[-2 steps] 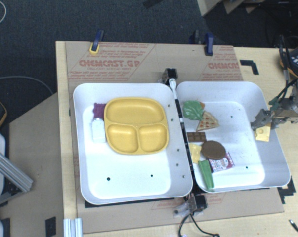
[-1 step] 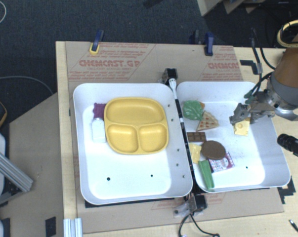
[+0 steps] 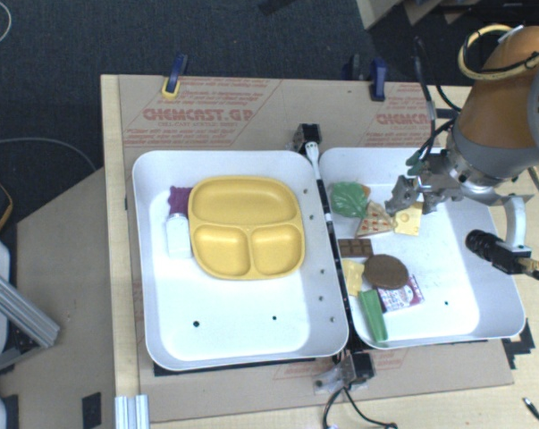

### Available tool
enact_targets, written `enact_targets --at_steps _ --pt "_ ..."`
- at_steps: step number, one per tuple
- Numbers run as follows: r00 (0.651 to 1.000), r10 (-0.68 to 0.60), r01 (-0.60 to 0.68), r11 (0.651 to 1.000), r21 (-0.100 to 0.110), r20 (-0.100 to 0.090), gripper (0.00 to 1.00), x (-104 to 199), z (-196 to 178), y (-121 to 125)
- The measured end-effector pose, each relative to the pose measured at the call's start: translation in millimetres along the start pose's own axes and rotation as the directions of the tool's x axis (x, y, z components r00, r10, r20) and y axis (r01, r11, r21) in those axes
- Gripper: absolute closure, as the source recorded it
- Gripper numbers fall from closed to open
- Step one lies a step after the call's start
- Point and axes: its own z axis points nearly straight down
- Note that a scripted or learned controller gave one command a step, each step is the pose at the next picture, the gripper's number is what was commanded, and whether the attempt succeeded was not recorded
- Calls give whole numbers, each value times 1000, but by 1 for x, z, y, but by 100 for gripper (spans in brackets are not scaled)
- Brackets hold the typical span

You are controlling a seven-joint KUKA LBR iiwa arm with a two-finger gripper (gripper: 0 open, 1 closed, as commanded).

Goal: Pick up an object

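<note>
Bench (image 3: 251, 105) is a tan board with red printed lettering along the far side, dark floor around it. Two shallow white bins sit directly on it, side by side and touching along their inner edges: left bin (image 3: 162, 311), right bin (image 3: 484, 320). A yellow-tipped clamp (image 3: 172, 80) grips the far edge at left, a blue clamp (image 3: 377, 77) at right. Black fittings sit between the bins, far (image 3: 307, 137) and near (image 3: 358, 365).

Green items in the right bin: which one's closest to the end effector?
The crumpled green piece at the bin's top left, just left of the end effector. The green stick lies at the bottom edge.
</note>
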Motion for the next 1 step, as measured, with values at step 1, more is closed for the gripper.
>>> enact_targets --at_steps 1 --pt "1000 1 -1 1000 0 0 100 44 3 16"
